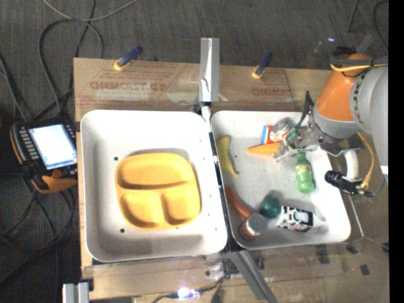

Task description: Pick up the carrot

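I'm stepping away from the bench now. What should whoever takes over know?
Pincer: down in the right bin, at the carrot's thick end; whether it grips cannot be told.
Carrot: lying in the right bin's upper part, between the banana and the green bottle.
Done: arm brought to the carrot.
Left: confirm the grasp, lift the carrot clear.

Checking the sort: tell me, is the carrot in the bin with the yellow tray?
No, the carrot lies in the right bin, by the gripper.

Gripper [285, 145] sits at the carrot's [264, 148] thick end in the right bin [341, 229], beside a green bottle [305, 175]
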